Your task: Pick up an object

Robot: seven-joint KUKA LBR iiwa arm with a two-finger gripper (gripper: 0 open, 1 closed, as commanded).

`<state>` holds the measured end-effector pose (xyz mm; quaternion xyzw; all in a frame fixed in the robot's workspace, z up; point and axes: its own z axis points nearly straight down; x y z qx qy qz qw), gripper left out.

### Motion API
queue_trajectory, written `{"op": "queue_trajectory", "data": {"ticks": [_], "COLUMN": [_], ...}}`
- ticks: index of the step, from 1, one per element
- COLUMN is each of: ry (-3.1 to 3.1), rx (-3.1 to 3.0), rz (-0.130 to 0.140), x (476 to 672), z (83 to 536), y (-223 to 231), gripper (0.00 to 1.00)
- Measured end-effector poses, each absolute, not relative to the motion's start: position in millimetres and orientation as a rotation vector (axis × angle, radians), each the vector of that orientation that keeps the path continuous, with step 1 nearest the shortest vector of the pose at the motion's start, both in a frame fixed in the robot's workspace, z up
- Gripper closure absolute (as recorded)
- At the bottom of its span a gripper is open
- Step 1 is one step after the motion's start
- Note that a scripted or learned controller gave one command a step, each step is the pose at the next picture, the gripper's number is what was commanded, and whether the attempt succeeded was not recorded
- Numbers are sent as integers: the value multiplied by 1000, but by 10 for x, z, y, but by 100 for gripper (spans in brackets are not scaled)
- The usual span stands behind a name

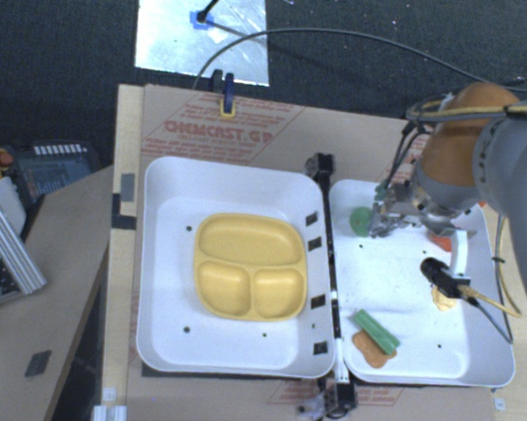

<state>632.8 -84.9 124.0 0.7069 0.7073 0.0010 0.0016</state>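
Inside the left bin (160, 242) lies a yellow tray (249, 266); the hand's (384, 220) grip is unclear.

You can't tell how the gripper (384, 217) stands; its tips blur against the green ball (362, 221), which it partly covers. The arm (515, 163) runs off the right edge and hides most of the red piece (441, 240).

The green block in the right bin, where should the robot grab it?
Grip the green block across its narrow middle, coming straight down. It lies flat and slanted, with long straight sides. One end rests on an orange piece, so the middle looks the safer hold.
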Motion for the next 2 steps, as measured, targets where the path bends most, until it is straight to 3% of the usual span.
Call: {"op": "queue_trajectory", "data": {"ticks": [2], "ry": [2224], "rx": [2215], "rz": [4], "x": [6404], "z": [2095], "y": [-870], "gripper": [100]}}
